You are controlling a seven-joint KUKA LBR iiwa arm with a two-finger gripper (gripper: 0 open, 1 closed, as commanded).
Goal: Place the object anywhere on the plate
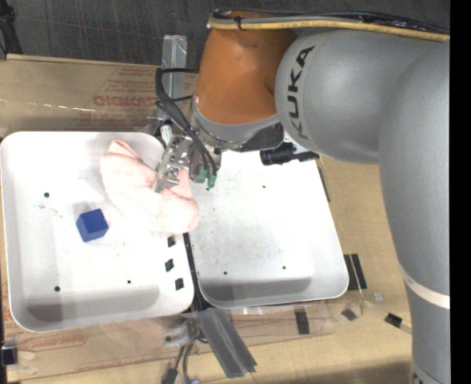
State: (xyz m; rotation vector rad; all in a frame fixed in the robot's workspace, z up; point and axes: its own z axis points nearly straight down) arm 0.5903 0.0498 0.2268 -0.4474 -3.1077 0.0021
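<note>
A grey KUKA arm (363,94) with an orange band (235,70) above its wrist reaches in from the right over a counter (363,214) carrying 2 shallow white bins set side by side. Its end effector (173,169) hangs low over the right-hand part of the left bin (27,238), directly above a pale pink plate (139,186) that lies tilted against that bin's far right corner and spills toward the wall shared with the right bin (283,238). The metal fingers (168,166) point down at the plate and appear to touch or nearly touch its surface; from this angle it cannot be told whether they are spread or closed, and nothing can be made out between them. A small blue cube (92,225), the object to be placed, sits on the floor of the left bin, just beside the plate's near left edge and apart from the end effector. A brown cardboard sheet (67,90) lies flat under and behind the bins, with red printing along its far edge. Strips of black tape (173,264) mark the seam between the 2 bins.
</note>
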